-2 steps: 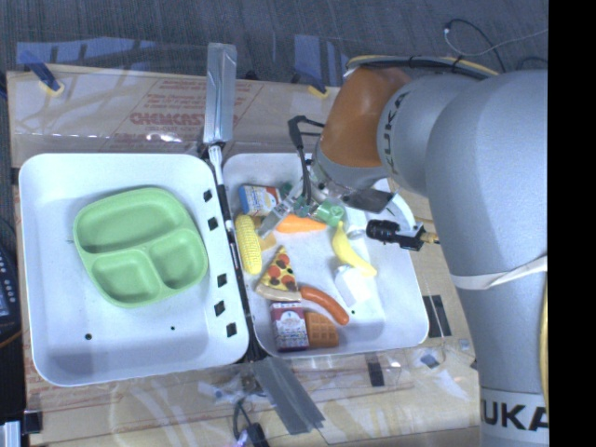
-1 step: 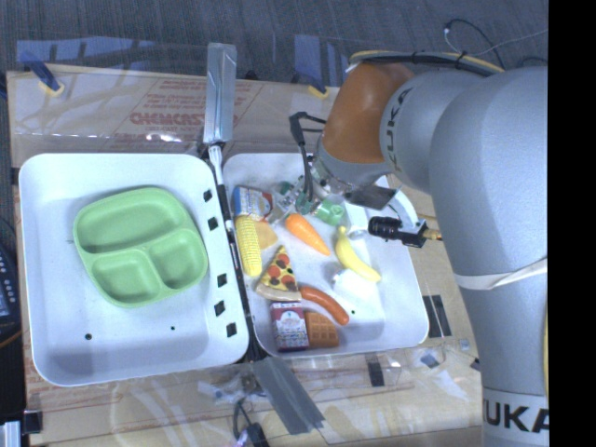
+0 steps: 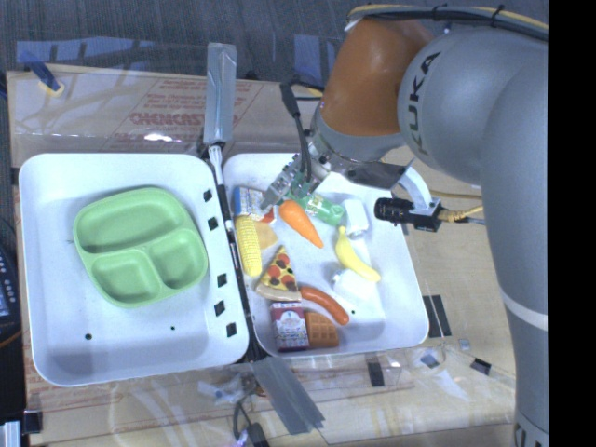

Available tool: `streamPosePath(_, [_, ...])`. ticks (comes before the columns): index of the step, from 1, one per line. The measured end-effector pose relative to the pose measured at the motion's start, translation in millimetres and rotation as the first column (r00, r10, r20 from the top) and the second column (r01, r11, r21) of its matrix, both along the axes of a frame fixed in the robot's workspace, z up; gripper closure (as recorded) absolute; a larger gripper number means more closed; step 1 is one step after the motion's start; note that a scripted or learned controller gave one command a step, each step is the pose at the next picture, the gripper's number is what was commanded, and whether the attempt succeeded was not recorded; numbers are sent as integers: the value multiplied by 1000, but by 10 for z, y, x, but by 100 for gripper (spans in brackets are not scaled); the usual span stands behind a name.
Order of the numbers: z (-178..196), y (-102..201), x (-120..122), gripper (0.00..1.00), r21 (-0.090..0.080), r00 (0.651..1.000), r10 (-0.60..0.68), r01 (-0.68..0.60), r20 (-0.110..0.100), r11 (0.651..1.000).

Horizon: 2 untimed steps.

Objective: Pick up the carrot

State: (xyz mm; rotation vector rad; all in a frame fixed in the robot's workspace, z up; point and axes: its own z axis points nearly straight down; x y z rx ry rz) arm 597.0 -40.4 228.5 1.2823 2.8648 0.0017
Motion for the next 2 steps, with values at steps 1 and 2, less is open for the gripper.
streamPosePath(1, [190,22,-163,100,-1,988,-157,157,-2,988])
streamPosePath(2, [13,82,424,100,-1,976,-217,217,-6,976])
